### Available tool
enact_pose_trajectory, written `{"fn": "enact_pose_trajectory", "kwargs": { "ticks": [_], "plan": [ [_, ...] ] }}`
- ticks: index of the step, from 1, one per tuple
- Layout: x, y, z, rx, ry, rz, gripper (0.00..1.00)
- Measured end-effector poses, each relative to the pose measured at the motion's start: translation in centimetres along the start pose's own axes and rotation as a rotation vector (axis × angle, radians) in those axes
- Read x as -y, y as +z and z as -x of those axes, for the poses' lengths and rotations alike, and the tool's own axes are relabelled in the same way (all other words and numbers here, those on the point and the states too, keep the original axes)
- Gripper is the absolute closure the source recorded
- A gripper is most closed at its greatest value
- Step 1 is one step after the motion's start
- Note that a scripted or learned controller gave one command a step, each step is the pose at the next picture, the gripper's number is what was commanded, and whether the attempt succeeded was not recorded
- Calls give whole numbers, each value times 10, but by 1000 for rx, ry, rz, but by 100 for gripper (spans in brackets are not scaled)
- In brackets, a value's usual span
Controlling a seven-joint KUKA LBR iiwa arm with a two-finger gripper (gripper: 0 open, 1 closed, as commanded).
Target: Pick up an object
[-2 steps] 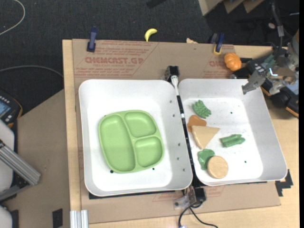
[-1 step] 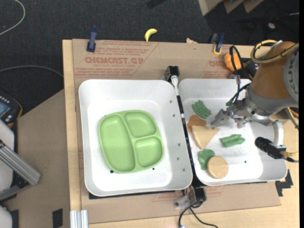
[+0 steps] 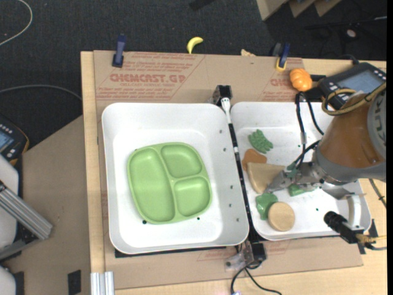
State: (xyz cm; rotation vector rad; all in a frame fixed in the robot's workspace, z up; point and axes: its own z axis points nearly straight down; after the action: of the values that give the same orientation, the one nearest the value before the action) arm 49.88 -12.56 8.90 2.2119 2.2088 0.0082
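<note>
Objects in the right bin, gripper low among them

Objects for picking lie in the right-hand bin, while the left bin (image 3: 116,165) holds one thing: a light green divided plate (image 3: 170,181) with three compartments, lying flat near the bin's middle. Behind both bins runs a brown cardboard sheet (image 3: 153,75) printed with red letters, held by a blue clamp (image 3: 118,50) at the left and another clamp (image 3: 282,55) further right. A small yellow banana-shaped item (image 3: 194,43) sits on the dark floor just past the cardboard's far edge.

A black strip with fasteners (image 3: 233,146) marks the seam where the two bins meet. In the right bin (image 3: 288,112), a dark green ridged piece (image 3: 260,141) lies toward the back. Nearer the front sit a brown rounded piece (image 3: 253,158) and, touching it, a tan wedge (image 3: 262,176). Below these lie a green piece (image 3: 265,203) and a round tan disc (image 3: 282,216), touching one another.

The gripper (image 3: 288,182) hangs low over the bin, just beside the tan wedge, with something green showing near its tip. Whether it is spread or closed, I cannot tell, and nothing is clearly held. The arm (image 3: 347,143) reaches in from the right. An orange ball-like item (image 3: 300,79) rests on the cardboard behind the right bin.
</note>
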Motion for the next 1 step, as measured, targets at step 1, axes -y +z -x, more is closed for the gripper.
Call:
{"fn": "enact_pose_trajectory", "kwargs": {
  "ticks": [1],
  "plan": [
    [-3, -47, -7, -6, -3, -10, 0]
  ]
}}
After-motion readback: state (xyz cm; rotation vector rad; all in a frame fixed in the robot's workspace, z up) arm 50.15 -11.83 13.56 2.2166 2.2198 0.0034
